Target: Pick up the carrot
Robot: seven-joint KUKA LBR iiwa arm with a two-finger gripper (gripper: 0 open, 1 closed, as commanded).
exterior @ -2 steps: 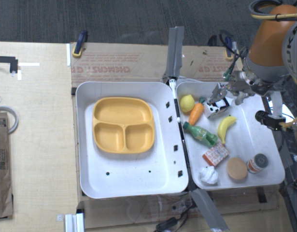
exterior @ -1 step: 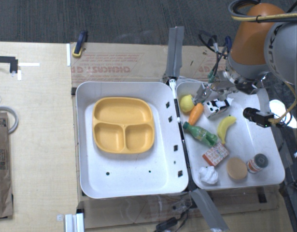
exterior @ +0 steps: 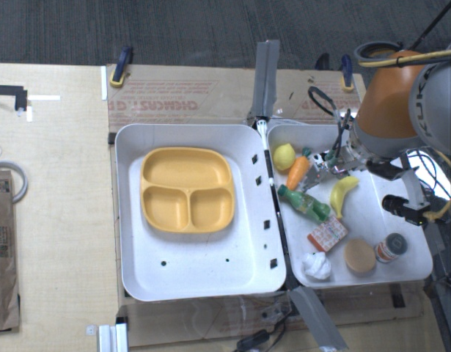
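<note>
Carrot (exterior: pixel 298 172): you'll find it in the right bin (exterior: pixel 408 270), upper left part; short, orange, tapered, lying at a slant, just below and right of the lemon.
Gripper (exterior: pixel 327 166): just right of the carrot's upper end, very near it; whether it touches, you cannot tell, and its state is not readable from this view.
Arm (exterior: pixel 392 105): grey with a glossy orange band, reaching in from the right.
Lemon (exterior: pixel 284 155): round, yellow, smooth.
Green bottle (exterior: pixel 304 202): plastic, lying on its side, below the carrot.
Banana (exterior: pixel 342 193): curved, yellow, right of the bottle.
Left bin (exterior: pixel 137 270): shallow, white; you see a yellow three-compartment plate (exterior: pixel 187 189) in it, smooth plastic with rounded corners.
</note>
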